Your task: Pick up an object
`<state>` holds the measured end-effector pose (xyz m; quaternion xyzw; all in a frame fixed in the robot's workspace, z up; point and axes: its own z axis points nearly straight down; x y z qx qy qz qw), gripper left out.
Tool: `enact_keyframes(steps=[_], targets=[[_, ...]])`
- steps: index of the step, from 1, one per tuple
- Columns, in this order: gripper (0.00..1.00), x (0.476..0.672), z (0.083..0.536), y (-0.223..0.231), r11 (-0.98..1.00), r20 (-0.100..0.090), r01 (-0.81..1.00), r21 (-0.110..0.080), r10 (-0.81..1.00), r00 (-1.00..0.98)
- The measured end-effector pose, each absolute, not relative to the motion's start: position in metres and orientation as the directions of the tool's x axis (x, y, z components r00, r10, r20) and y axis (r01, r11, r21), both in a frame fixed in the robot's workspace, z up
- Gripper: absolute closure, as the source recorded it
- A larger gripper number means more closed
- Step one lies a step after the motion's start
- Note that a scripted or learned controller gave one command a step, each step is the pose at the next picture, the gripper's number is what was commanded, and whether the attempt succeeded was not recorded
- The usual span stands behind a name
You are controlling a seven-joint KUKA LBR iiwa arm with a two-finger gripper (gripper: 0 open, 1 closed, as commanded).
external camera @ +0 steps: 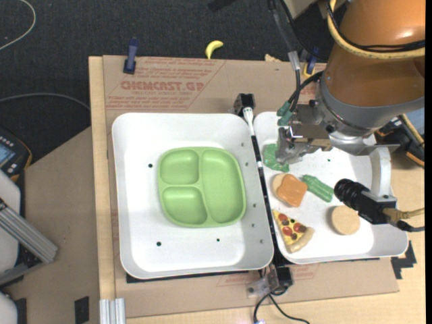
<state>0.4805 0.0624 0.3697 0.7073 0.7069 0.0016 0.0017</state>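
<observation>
**Claw low in the right bin, beside a green piece**

The claw (289, 152) hangs low in the right bin (378, 248), close to that bin's far corner on the view's left. From this angle I cannot tell whether it is spread or pressed together, and nothing visibly sits in its grip.

Just beside it, toward the view's left, a flat green piece (271, 158) lies against the bin wall. This is probably the object aimed at, since the claw points down right next to it.

A little nearer the camera rest an orange chunk (291, 190) and a green pod (317, 187). They lie close together, which would crowd a descent there. Further out lie a pizza slice (294, 230) and a tan disc (345, 220), apart from each other and likely easier picks.

Well away from the claw, the left bin (128, 181) carries a green divided plate (201, 185) lying flat in its middle, too broad for this claw to grasp easily.
</observation>
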Motion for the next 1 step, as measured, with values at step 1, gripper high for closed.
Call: enact_keyframes(steps=[1], targets=[[1.0,0.4797,0.4302,0.0971,0.005,0.002,1.0,0.008,1.0,-0.005]])
